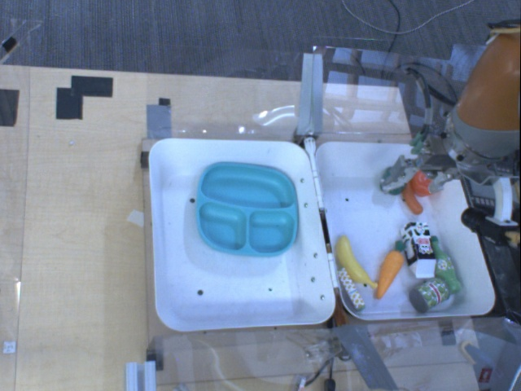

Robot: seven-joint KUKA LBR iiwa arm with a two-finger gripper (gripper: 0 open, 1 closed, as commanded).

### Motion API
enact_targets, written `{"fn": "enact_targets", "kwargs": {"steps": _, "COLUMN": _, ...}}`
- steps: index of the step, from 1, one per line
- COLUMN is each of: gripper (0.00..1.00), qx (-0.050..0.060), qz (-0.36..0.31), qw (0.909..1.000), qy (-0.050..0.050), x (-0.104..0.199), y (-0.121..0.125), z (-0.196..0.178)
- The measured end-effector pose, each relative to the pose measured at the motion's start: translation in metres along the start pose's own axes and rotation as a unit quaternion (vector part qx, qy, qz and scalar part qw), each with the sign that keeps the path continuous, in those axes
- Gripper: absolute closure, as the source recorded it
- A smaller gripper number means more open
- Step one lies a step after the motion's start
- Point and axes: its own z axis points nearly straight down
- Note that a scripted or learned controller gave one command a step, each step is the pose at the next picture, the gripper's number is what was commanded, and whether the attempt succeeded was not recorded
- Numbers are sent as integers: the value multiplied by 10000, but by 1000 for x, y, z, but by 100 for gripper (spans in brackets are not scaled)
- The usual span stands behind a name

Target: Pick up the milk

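Because the milk carton lies in the right bin between carrot and can, light and rigid, grasp its flat sides. Farther back, the gripper hovers, fingers spread, grasping nothing.

Setting: a robotics laboratory or test cell, not a home or shop.
Floor: dark grey ribbed carpet of the office kind, with a thin loose cable looped across it.
Bench: pale wood-grain benchtop marked with black tape patches.
Fixtures: two shallow white plastic bins, left and right, held in place by grey metal brackets and clear plastic guard panels.
Machine: a grey industrial arm with an orange band reaching over the right bin.
Contents: toy-like play foods such as a small orange plastic carrot and a compartmented blue plastic tray, laid out as test objects.
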Motion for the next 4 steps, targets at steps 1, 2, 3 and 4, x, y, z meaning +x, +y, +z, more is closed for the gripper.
{"fn": "enact_targets", "kwargs": {"steps": 1, "gripper": 0, "qx": -1, "qz": 0, "qw": 10000, "qy": 0, "x": 0, "y": 0, "z": 0}}
{"fn": "enact_targets", "kwargs": {"steps": 2, "gripper": 0, "qx": -17, "qz": 51, "qw": 10000, "qy": 1, "x": -50, "y": -44, "z": 125}}
{"fn": "enact_targets", "kwargs": {"steps": 3, "gripper": 100, "qx": -10, "qz": 49, "qw": 10000, "qy": 7, "x": -49, "y": -42, "z": 118}}
{"fn": "enact_targets", "kwargs": {"steps": 4, "gripper": 100, "qx": -18, "qz": -40, "qw": 10000, "qy": -4, "x": -5, "y": -33, "z": 43}}
